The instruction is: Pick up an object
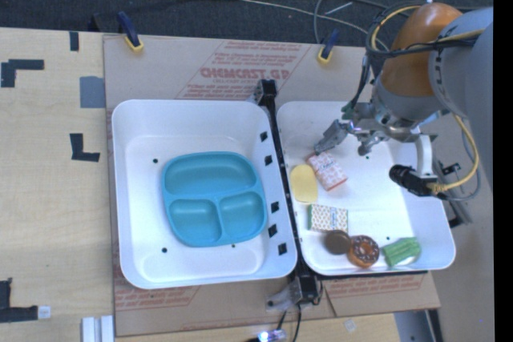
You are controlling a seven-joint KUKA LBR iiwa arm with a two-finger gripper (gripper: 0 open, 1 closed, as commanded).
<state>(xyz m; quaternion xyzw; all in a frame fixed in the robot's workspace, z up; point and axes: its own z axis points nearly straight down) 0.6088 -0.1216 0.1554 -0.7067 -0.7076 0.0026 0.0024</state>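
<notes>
Candidate objects lie in the right bin [417, 224]: a pink-and-white packet [329, 171] near its centre; a yellow piece [304, 184] at the packet's 8 o'clock; a patterned square packet [329, 217], a brown round item [337, 241], a sprinkled doughnut [363, 251] and a green item [401, 251] along the 6 o'clock edge. The left bin [132, 196] carries a blue divided plate [213, 198].

To execute the pick well, centre the fingers over one isolated object, the pink-and-white packet being nearest; descend vertically; close only once both fingers straddle it; avoid the yellow piece.

The arm enters from 3 o'clock; the gripper [353, 137] hangs above the bin's 12 o'clock portion, jaws spread apart, grasping nothing.
</notes>
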